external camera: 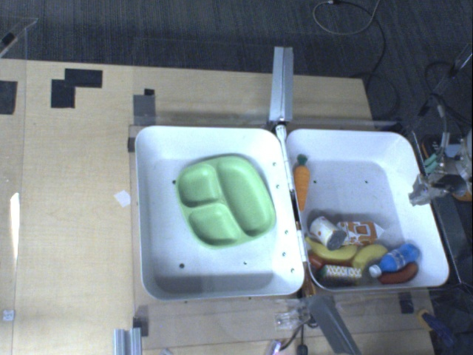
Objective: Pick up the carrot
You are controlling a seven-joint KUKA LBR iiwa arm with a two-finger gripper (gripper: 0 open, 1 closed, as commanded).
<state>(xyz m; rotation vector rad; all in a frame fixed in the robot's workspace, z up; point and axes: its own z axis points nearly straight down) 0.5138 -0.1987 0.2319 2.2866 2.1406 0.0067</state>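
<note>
Carrot [301,183]: lies in the right bin [369,145], hard against its left wall, in the far half of the bin floor.
Carrot long axis: runs far-to-near, parallel to the divider between the two bins; green top points far, orange tip points near.
Gripper [432,187]: sits at the right rim of the right bin, about level with the carrot in the far-near direction.
Gripper state: cannot tell; the tool is small and blurred at the picture edge. Nothing can be seen held in it.
Key relation: the carrot lies directly left of the gripper, across the full bare width of the bin floor. The two are well apart.
Required travel (judgement): a leftward traverse across the bin, then a descent onto the carrot.
Grasp orientation (judgement): closing across the carrot's narrow width, that is left-right, suits the far-near axis.
Obstruction risk (judgement): the left wall touches or nearly touches the carrot, leaving little room for a finger on that side.
Other contents: a clutter pile [362,254] of a banana, small carton, bottle and other items occupies the near end of the right bin, apart from the carrot.
Left bin [155,198]: holds a green divided plate [225,198]; not involved in the move.
</note>
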